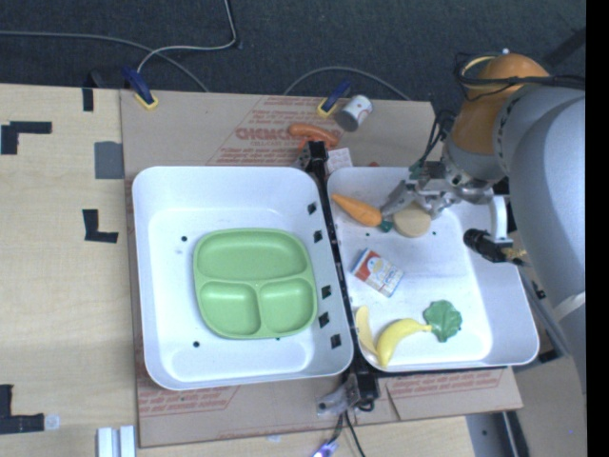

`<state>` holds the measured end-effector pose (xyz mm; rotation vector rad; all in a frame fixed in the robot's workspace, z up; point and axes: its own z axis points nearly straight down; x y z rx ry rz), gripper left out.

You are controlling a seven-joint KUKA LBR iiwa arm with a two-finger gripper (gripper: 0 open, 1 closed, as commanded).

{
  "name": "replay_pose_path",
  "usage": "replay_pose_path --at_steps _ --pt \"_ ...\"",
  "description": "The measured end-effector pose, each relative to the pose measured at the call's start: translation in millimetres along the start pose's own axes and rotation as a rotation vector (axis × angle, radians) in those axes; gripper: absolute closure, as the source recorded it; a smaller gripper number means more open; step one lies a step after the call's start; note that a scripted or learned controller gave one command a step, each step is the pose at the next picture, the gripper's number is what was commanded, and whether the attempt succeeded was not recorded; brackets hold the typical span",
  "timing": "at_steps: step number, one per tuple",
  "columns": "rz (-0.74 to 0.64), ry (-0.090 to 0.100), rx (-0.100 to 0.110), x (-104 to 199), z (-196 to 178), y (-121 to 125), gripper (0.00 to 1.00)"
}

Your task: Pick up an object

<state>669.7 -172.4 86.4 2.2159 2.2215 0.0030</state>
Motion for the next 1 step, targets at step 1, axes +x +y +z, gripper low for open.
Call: replay_pose_path --at_steps 1 --pt "-0.001 -0.003 0.001 -0.2 -10.0 0.1 1.00"
